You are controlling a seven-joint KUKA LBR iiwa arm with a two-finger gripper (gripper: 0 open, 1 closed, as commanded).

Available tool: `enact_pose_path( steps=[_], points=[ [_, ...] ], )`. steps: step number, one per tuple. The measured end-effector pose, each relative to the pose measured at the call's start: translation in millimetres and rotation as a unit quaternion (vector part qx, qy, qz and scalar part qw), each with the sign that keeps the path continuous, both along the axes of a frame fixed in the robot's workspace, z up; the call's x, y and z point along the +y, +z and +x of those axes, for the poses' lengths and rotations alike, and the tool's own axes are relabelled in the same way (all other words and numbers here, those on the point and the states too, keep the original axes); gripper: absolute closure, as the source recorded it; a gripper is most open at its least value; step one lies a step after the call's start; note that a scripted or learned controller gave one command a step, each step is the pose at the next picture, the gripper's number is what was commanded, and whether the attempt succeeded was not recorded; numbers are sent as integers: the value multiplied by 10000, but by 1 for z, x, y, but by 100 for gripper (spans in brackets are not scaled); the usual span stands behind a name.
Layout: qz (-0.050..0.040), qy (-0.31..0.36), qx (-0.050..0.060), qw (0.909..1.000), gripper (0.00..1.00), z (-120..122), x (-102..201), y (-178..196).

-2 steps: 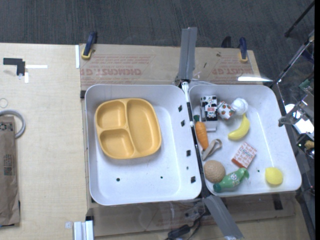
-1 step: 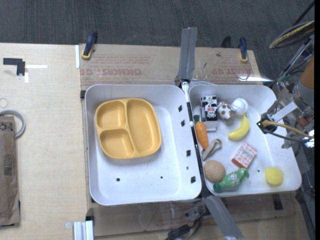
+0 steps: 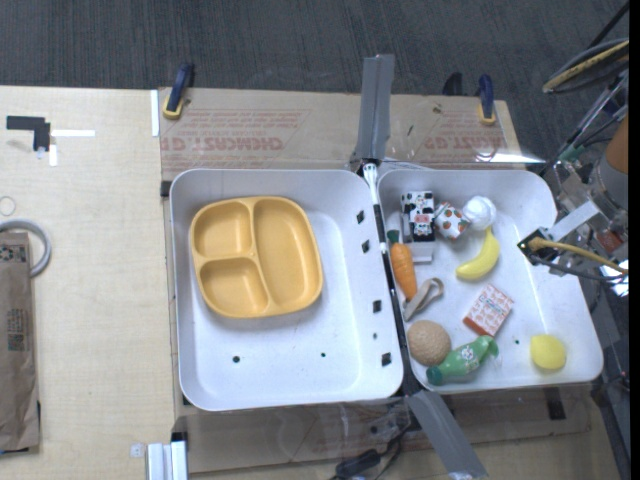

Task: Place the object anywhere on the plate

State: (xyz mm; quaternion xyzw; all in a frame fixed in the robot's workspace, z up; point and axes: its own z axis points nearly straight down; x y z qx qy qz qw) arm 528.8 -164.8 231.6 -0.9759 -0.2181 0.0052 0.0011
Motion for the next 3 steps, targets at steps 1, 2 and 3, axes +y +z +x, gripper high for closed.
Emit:
enact_pose_path(
  steps=[1,2,3],
  points=[
    [16,1236,-23,9923,100,-28,-57,-39],
    [5,895,-32,9960,100,-52,-50,15],
    [2,346,-25,9994,100,-52,-58,24]
  ],
)
